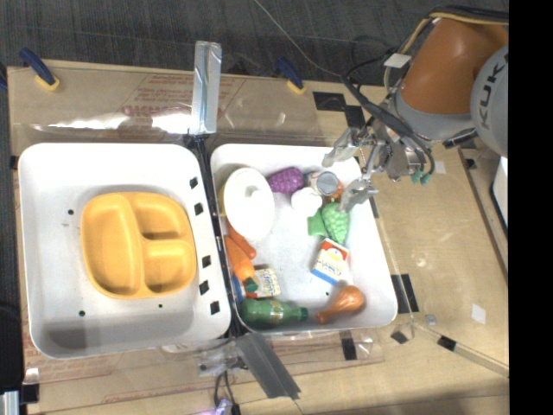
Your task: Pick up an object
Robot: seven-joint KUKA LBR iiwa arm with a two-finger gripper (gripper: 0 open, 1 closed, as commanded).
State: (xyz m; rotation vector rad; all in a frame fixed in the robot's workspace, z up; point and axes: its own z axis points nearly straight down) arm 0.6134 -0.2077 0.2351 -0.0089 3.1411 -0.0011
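The right bin point(386, 271) holds several toy items. Among them are a white round plate point(249, 202), purple grapes point(286, 180), a small grey can point(327, 182) and a white egg-like piece point(305, 201). It also holds a green leafy item point(332, 223), a small red-and-white carton point(330, 261), a brown drumstick point(343, 303), a green bottle point(271, 312) and an orange carrot point(239, 253). My gripper point(347, 176) hangs over the bin's far right corner, its fingers spread apart. The grey can lies just left of it, and nothing is gripped.
A yellow divided tray point(138, 242) lies in the left bin point(43, 180). A metal clamp point(206, 85) stands at the back between the bins. The arm's cables point(380, 115) trail across the bench at the right.
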